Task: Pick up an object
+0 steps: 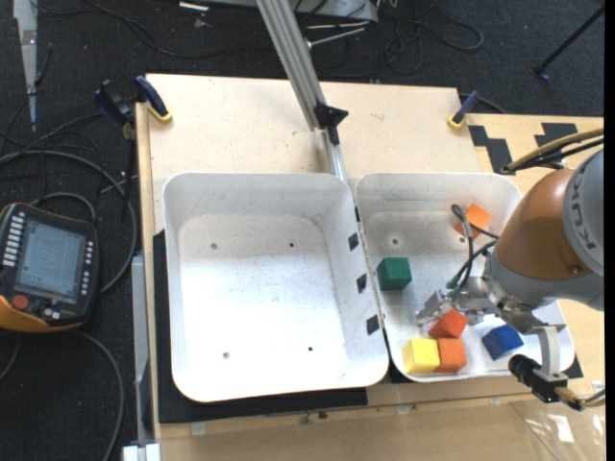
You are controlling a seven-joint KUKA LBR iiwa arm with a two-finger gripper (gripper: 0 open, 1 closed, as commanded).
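gripper point(444, 307) hovering low in right bin point(404, 195) | touching red block point(448, 324), finger opening unreadable | green cube point(393, 273) sitting just beyond

the two white bins point(258, 286) are looking like matt, speckled plastic. the bench point(288, 128) is showing pale raw wood, and the arm's orange band point(538, 229) is gleaming glossy.

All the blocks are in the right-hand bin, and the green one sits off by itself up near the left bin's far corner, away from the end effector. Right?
Not quite. The camera view shows the green block alone in the right bin, near the divider, not by the left bin's far corner. The other blocks do lie in the right bin, and the end effector is over the red block.
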